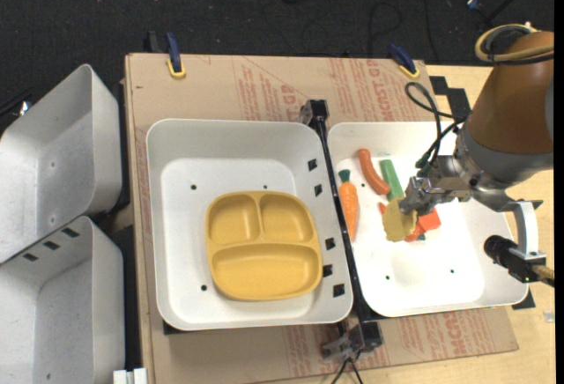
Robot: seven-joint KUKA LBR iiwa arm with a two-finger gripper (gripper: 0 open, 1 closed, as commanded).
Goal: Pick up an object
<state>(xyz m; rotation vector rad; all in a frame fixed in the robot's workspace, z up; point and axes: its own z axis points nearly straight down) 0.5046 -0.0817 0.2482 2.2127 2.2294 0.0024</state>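
A brown board bench [264,74] bears two white bins [176,197] side by side.

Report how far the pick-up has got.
Done: the grey arm's gripper is down in the right white bin, over the cluster of toy food. In hand: nothing visibly held. Left: grasp and lift one item, perhaps the yellowish piece or green stick beside it.
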